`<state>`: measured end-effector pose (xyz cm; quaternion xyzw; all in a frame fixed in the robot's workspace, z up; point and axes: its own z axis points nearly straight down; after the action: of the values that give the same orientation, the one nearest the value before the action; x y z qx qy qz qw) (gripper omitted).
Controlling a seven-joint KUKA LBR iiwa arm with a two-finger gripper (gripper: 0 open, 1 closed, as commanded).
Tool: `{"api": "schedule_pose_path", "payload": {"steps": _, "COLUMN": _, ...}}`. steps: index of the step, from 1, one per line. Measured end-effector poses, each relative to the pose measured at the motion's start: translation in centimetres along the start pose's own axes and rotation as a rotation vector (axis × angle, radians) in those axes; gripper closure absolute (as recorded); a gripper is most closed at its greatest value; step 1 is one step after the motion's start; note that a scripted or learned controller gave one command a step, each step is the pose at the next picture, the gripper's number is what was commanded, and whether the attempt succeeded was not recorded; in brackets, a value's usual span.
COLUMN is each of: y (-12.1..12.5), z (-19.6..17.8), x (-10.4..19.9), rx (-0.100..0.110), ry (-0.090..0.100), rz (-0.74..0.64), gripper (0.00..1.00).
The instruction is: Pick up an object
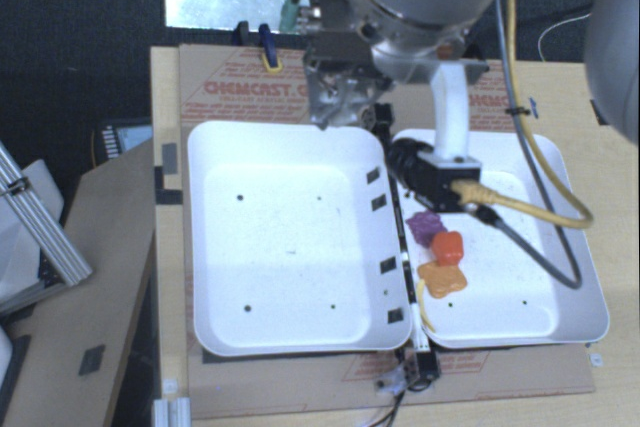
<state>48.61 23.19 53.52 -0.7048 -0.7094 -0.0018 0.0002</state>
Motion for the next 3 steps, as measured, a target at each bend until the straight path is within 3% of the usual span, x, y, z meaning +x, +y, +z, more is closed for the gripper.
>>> {"api": "schedule_pose_path", "payload": {"steps": 1, "y": 0.0, "z": 0.0, "x": -0.2, "rx": 0.001, "ry": -0.001, "rz": 0.003, "gripper": 0.0}}
{"api": "schedule_pose_path", "payload": {"steps": 2, "y": 0.0, "z": -1.1, "x": -0.1, "rx": -0.002, "ry": 0.001, "rz": 0.001, "gripper": 1.0}}
{"api": "schedule_pose_path", "payload": {"steps": 3, "y": 0.0, "z": -1.1, "x": -0.1, "rx": -0.001, "ry": 0.001, "rz": 0.0, "gripper": 0.0}}
